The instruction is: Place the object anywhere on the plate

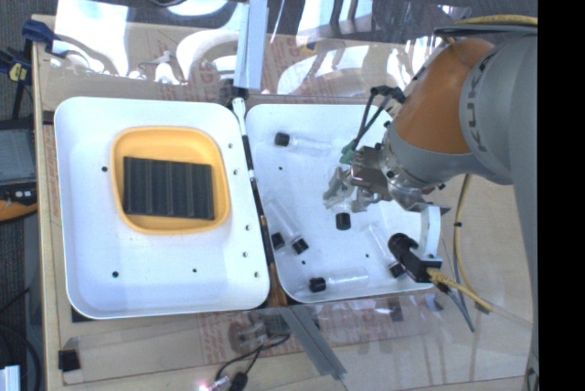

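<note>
The yellow plate [169, 142] with a dark ridged middle lies in the left bin [82, 261]. In the right bin [302, 174] are scattered several small clear tubes with black caps: one at the back left [282, 140], two by the left wall [299, 245], one at the front [317, 285]. My gripper [345, 190] hangs low over the middle of the right bin. A black-capped piece [343, 221] lies just in front of it; whether they touch is unclear.
A ridge [251, 188] where the two bin walls meet runs between plate and gripper. The grey and orange arm [457, 115] covers the right bin's right side. A metal rail [250, 42] stands behind the bins.
</note>
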Controlling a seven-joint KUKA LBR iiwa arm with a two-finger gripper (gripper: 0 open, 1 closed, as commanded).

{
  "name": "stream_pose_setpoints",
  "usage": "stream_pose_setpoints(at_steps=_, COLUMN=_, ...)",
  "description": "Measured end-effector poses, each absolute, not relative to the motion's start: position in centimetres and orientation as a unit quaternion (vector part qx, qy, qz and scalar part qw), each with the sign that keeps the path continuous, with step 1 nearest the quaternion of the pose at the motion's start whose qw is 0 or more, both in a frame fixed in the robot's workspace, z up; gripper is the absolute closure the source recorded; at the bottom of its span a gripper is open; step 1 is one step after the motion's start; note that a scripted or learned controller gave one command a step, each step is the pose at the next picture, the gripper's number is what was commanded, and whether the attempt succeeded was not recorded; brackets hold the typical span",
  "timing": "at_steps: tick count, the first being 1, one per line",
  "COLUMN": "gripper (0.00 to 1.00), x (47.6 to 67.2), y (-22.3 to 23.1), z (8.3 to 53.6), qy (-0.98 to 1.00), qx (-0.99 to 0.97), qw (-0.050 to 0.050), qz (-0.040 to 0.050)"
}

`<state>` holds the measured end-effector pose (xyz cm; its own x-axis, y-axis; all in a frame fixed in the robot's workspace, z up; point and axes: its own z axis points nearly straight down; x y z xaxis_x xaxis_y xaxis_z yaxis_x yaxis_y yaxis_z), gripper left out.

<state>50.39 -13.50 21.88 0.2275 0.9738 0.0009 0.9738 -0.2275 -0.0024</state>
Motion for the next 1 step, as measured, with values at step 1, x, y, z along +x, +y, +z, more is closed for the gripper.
stream_pose_setpoints(at_steps=1, gripper=1.00, x=51.56, y=-9.04, z=20.47, qy=-0.676, qx=-0.737, qw=0.003, qz=0.0014)
